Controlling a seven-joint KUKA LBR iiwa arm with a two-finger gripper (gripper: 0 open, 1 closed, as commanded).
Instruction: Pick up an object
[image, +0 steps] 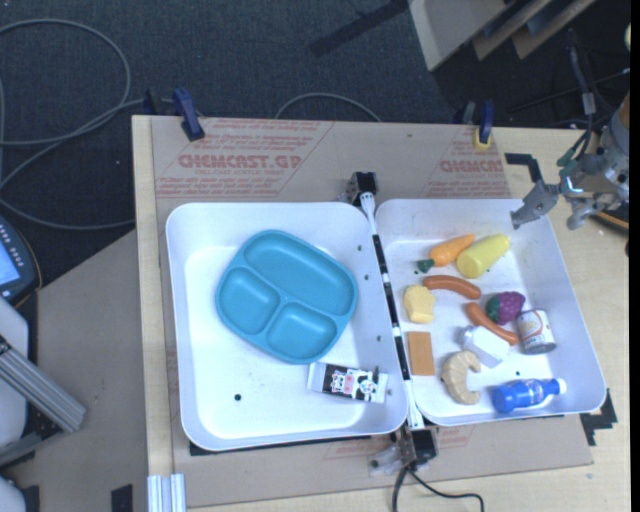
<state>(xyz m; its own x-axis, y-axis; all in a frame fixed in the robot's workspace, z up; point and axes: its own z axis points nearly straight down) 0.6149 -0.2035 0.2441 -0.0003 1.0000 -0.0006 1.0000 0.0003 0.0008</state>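
Located at the far right corner of the right bin (588, 345): gripper (555, 208), spread, pinching nothing, above the rim and not over the contents. No target singled out by the task; nearest candidates noted below.

Crowded into the right bin:
- toy carrot (450, 249) touching yellow lemon (483, 254), both nearest the gripper;
- sausage (452, 287) just below them, yellow cheese wedge (420, 304) beside it;
- purple grapes (507, 305) against a second sausage (490, 323) and a small can (536, 331);
- white block (486, 346), orange cracker (421, 352), croissant (461, 377);
- blue bottle (525, 393) lying on its side at the near wall.

Noted in the left bin (182, 300): blue divided plate (287, 295), with a black-and-white carton (347, 381) near the front edge, well apart from the gripper.

Risks judged from this layout:
- Straight descent from the present position likely to strike the bin rim or close on bare floor; inward travel needed first.
- Lemon rounded and probably smooth: liable to squirt out under an off-centre pinch.
- Carrot and lemon in contact: likely to be nudged together, or both caught and one dropped.
- Grapes, sausage and can packed tight: little room for entry, likely to end in a push, not a grip.
- Cracker flat on the floor: poor purchase.
- Bottle and can apt to roll when touched.
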